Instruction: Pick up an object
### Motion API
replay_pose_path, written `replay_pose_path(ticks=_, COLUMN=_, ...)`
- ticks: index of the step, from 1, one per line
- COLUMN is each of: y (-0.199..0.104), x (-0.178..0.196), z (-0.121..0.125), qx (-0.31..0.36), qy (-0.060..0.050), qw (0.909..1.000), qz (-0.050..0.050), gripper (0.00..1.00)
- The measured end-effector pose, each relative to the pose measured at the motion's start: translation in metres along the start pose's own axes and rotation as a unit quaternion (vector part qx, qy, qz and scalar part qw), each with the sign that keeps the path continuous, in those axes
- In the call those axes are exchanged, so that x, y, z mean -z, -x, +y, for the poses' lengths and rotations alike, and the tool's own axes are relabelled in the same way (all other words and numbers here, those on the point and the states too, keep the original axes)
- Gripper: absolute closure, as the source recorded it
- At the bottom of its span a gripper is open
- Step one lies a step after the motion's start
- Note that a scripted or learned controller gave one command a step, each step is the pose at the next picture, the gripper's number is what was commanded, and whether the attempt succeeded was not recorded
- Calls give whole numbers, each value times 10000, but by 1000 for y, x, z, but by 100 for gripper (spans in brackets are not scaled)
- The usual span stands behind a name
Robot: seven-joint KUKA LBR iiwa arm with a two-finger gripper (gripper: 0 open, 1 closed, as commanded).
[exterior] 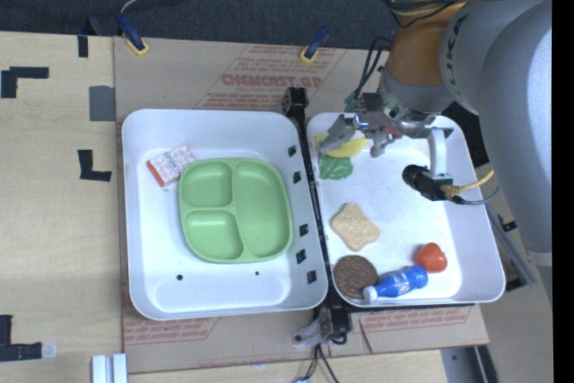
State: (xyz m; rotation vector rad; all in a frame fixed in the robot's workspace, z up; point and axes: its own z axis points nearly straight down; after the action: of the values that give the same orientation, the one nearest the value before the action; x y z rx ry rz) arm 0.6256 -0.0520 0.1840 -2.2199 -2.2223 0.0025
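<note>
Blue plastic bottle (397, 282) lies on its side at the front edge of the right white bin (475, 193), touching a round dark-brown cookie-like disc (354, 274); small red-orange toy (431, 256) just beside the bottle's far end. Tan waffle-textured cracker piece (355, 226) sits a little further back. Left white bin (143, 220) holds a light green three-compartment plastic plate (237, 210) and a small red-and-white packet (169, 163) near its back left corner.

Grey two-finger gripper (357, 137) is down at the back left corner of the right bin, over a yellow piece (353, 147) and a green leafy toy (336, 167) that lie touching. Step in hand, as I judge it: the grasp try on this yellow/green pair. Yellow piece seems to sit right at the finger ends, but contact is unclear. Finger spread: cannot tell, too cluttered with cables and shadow; no object clearly seen between them.

Next move calls for a firm close on one item, then a straight lift clear of the bin wall. Risk: pinching both toys or slipping off.
</note>
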Motion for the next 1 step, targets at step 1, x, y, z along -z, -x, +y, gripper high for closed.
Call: replay_pose_path(ticks=1, y=0, x=2, z=40, qx=6, qy=4, qw=10000, qz=1, gripper=0)
